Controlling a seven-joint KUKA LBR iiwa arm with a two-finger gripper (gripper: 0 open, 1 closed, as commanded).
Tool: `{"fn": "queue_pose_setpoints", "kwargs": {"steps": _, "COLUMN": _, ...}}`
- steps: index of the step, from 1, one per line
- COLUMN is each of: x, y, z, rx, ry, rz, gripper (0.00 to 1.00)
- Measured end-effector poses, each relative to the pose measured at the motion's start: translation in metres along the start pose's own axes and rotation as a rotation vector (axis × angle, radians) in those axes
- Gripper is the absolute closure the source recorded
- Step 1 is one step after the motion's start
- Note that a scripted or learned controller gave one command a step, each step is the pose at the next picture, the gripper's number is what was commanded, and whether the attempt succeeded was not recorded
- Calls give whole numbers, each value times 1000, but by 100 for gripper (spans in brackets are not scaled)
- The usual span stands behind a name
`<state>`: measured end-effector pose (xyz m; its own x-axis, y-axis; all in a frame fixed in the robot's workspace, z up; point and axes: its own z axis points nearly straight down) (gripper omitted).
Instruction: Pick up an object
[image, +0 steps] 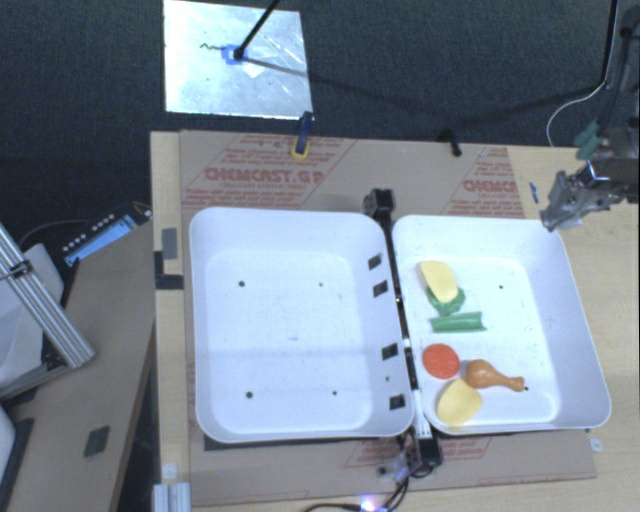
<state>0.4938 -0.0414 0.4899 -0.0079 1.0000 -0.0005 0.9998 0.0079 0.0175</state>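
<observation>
Tool (566, 203) above right bin's (570, 290) far corner, finger state unclear, chicken drumstick (491, 376) lying inside

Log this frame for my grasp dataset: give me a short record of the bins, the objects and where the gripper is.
bins: left bin and right bin, side by side
objects in right bin: yellow piece on green piece, green bean, red disc, drumstick, yellow wedge
gripper: above the right bin's far right corner, apart from all objects
fingers: state cannot be told
</observation>
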Motion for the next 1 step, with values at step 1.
{"fn": "queue_pose_setpoints", "kwargs": {"steps": 1, "x": -3, "y": -7, "z": -48, "rx": 9, "ry": 0, "rz": 3, "gripper": 100}}
